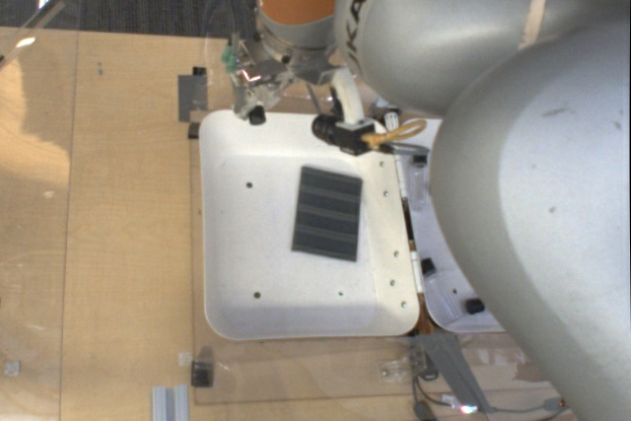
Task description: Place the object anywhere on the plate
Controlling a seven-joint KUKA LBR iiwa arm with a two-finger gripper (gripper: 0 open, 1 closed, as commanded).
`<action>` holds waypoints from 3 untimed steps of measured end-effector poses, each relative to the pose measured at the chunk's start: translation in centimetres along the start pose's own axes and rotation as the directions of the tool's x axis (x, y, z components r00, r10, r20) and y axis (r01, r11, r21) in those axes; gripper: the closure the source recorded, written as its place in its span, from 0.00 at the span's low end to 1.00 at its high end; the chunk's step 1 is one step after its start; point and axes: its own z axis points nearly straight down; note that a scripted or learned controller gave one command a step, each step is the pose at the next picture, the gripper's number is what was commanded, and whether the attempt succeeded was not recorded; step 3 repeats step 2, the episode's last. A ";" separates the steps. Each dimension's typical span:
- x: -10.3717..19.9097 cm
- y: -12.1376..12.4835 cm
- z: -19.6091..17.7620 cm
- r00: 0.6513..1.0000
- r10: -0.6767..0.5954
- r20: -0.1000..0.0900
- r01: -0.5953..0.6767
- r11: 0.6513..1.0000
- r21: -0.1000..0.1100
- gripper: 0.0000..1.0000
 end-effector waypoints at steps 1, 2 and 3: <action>-1.1 -0.5 2.4 0.967 -0.255 -0.001 0.255 0.967 0.001 1.00; 0.0 -1.3 5.7 0.944 -0.329 -0.002 0.329 0.944 0.002 1.00; 0.0 -1.3 5.7 0.944 -0.329 -0.002 0.329 0.944 0.002 1.00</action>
